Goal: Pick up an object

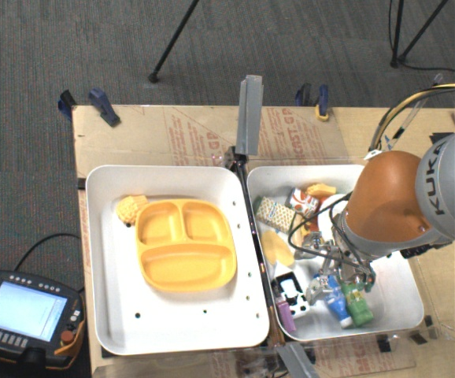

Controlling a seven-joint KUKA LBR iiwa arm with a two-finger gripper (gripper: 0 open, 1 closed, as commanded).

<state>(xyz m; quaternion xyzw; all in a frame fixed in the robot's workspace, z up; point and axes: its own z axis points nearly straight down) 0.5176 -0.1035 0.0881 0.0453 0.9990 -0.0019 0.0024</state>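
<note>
My gripper [339, 283] reaches down into the right bin [412, 294], just above a blue tube [338, 306] and a green bottle [359, 309] near the bin's front. The orange band of the arm [385, 199] hangs over the bin's right half and hides what lies beneath it. Left of the gripper lie a yellow piece [275, 248], a black-and-white box [289, 287], a purple marker [284, 313], a checkered packet [273, 211] and a red-and-white can [304, 201]. Nothing can be made out between the fingers.
The left bin [101, 290] holds a yellow divided plate [186, 242] and a small yellow corn-like toy [130, 207] at its upper left. A grey post [249, 116] stands behind the bins' shared wall. A teach pendant [27, 313] lies on the floor at the lower left.
</note>
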